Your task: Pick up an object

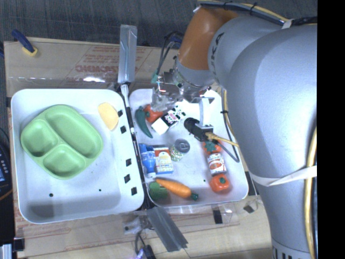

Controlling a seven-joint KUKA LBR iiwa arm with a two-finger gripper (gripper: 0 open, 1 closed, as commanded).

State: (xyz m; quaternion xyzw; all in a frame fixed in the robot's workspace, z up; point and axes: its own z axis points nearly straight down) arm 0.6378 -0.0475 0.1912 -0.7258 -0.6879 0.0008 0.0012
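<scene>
gripper (161, 99): low over right bin's (233, 190) far corner
jaws: state can't tell
under jaws: red-green chili toy (146, 117), white block (160, 125)
nearer, below jaws: carrot (173, 188)

A big white bin (21, 198) sits on the left side. A green plate (60, 140) with three parts lies in it. A small yellow thing (108, 115) lies just beside the plate, near the bin's top right corner. Brown cardboard (70, 58) with red writing lies flat behind the bin. A blue and yellow clip (25, 42) rests on the cardboard's far left corner. A grey metal strip (127, 55) stands at the back, between the two bins. The floor (81, 7) behind is dark grey.
</scene>
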